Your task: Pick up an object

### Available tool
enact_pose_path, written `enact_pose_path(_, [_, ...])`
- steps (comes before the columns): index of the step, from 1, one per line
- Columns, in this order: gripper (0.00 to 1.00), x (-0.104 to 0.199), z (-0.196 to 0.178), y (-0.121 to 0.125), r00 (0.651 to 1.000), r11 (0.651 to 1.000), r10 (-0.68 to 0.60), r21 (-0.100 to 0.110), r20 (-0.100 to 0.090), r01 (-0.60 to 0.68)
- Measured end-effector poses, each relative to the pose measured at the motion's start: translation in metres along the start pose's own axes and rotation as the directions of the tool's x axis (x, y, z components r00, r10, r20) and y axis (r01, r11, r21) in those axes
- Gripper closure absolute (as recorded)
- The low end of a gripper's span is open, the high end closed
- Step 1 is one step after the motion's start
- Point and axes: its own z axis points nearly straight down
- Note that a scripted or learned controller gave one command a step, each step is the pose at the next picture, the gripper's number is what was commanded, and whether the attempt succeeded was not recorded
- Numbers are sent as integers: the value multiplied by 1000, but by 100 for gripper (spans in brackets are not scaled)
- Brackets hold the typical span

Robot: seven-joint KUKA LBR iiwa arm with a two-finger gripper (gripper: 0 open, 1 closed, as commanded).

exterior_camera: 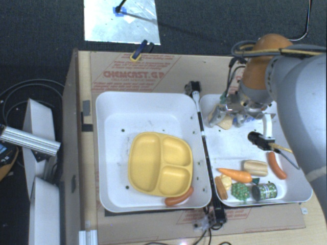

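My gripper [228,115] hangs low over the far left corner of the right bin [301,190], under the orange-banded wrist. A pale tan shape sits right beneath it, and I cannot tell whether that is an object. Along the bin's near side lie an orange carrot [235,175], a tan bread roll [255,167], a red sausage [276,166], a green bunch of peas [239,190], a green can [265,191] and a small yellow piece [223,183]. All of these lie apart from the gripper, nearer the front.
The left bin [110,152] holds a yellow divided plate [159,163] with a second red sausage [179,197] by its near rim. A black divider [203,137] runs between the bins. The grey arm covers the right bin's far right side.
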Motion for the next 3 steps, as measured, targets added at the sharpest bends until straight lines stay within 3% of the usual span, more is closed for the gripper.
enact_pose_path(1, [100,-3,-9,-2,1000,1000,-3,8,4,3])
enact_pose_path(2, [100,-74,0,-79,1000,999,-11,-51,7,11])
enact_pose_path(3, [100,2,-118,-74,1000,998,-16,-58,4,16])
